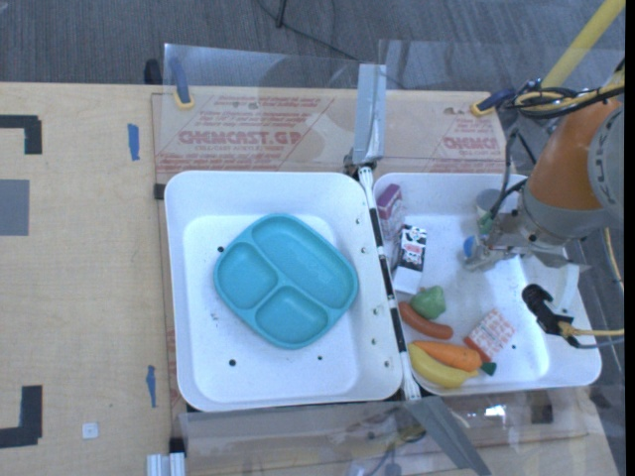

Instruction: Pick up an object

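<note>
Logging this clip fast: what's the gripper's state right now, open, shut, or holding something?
Gripper: cannot be told; it sits low over the right bin, with nothing visibly held.

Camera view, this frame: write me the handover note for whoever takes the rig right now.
Gripper: low over the right bin, upper middle; open or shut unreadable from here.
Right bin items: carrot, banana, red sausage, green piece, purple carton, black-and-white carton, red-patterned packet.
Left bin: blue divided plate.
Done: no pick visible.
Left: grasp and lift one object.
</note>
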`<state>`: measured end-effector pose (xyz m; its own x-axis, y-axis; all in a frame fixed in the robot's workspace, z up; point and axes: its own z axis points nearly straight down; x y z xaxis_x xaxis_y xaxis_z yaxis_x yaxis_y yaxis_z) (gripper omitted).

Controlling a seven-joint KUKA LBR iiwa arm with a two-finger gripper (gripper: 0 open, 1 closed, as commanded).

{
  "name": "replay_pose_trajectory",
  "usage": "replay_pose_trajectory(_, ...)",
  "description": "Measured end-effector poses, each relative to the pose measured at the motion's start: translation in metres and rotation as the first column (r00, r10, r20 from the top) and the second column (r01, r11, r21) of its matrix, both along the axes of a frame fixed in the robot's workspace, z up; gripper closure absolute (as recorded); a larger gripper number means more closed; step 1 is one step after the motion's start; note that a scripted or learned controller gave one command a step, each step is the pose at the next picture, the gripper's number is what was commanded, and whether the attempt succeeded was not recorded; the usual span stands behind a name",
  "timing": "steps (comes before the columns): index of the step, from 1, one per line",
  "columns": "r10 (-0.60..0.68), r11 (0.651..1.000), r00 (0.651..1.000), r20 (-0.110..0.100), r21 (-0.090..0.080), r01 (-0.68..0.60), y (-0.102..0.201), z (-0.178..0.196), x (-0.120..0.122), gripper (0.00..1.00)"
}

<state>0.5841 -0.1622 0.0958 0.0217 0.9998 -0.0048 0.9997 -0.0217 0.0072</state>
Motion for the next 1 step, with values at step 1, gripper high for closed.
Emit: replay_pose_trajectory(1, 0.046, 0.999, 0.999, -0.007, 0.004, -0.046, 0.0155, 0.0241, 0.0356, 1.0)
